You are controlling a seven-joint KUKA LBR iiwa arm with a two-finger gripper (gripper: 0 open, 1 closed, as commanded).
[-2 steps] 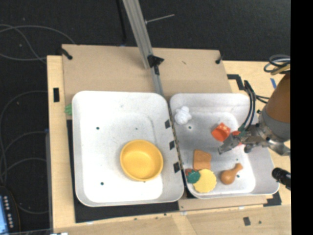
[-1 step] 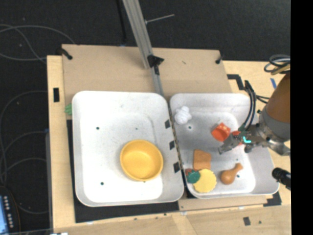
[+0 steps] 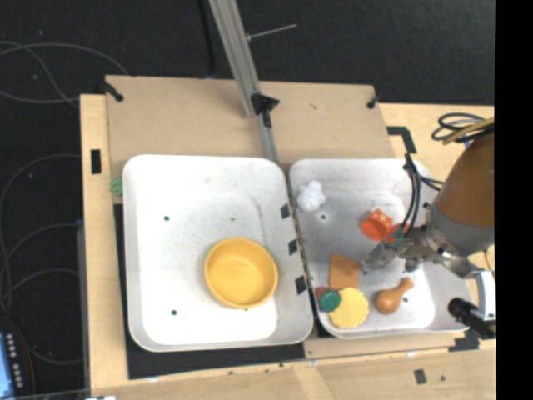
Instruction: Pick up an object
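While the arm (image 3: 470, 198) is reaching in over the right bin (image 3: 350, 173), the jaws (image 3: 390, 247) are hanging just beside the red piece (image 3: 376, 224), and whether they are wide or narrow I cannot tell, since the wrist is blocking them; nothing is visibly sitting between them. Candidates are all lying in the right bin: red piece near the middle, tan block (image 3: 342, 271) below it, yellow disc (image 3: 350, 307) touching a small green bit (image 3: 329, 300) at the near edge, brown pear shape (image 3: 391, 296) to the right, white lump (image 3: 311, 196) up by the left wall. Red piece is looking like the closest target, judging by position. It is probably light hard plastic, stiff, a bit slick, so pinching across its narrow sides should be working best. Pear shape is likely rolling if nudged; neck is the better hold. Disc is lying flat, hard to get under. White lump looks soft, maybe squashing under pressure. Left bin (image 3: 166, 190) is holding a yellow bowl (image 3: 241, 272), light, rim being the only grip. Both bins are sitting on the counter (image 3: 208, 115).
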